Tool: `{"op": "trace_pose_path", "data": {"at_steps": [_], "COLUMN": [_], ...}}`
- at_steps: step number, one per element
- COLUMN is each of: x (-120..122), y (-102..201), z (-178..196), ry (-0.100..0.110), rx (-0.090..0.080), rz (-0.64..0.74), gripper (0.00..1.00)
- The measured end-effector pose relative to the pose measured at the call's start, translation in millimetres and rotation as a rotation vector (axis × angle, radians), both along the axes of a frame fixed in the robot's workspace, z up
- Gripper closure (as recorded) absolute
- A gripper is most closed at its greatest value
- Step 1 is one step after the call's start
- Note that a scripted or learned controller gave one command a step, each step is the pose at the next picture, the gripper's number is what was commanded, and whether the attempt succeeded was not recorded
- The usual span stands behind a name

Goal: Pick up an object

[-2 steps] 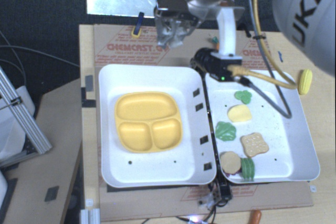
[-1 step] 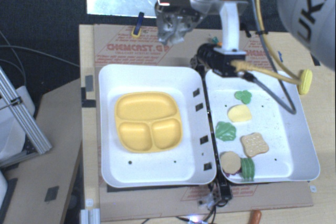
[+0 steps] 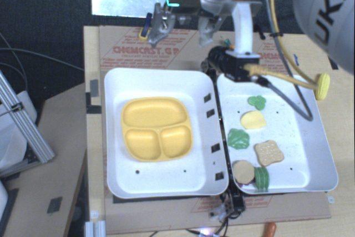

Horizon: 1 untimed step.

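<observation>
Our jaws hang apart, empty, beyond the yellow tray [image 3: 157, 127]; the small green piece [image 3: 256, 101] lies right of it.

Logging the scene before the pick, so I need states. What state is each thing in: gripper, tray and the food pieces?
Gripper: open, holding nothing.
Yellow three-compartment plastic tray: right way up, flat in the view's left white bin.
Tan toast-shaped piece: flat in the view's right white bin.
Round beige piece: flat, touching the green oblong piece beside it.
</observation>
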<state>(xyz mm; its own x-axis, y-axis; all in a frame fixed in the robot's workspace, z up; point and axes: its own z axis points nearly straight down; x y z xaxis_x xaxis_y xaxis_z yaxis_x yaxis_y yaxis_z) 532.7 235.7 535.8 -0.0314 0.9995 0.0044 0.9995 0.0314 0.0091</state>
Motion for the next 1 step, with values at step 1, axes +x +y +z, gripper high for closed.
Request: {"op": "trace_pose_path", "data": {"at_steps": [1], "x": [33.7], "y": [-61.9], "z": [-178.0], "ry": [0.022], "rx": [-0.012], "rz": [-0.038], "gripper": [0.00]}}
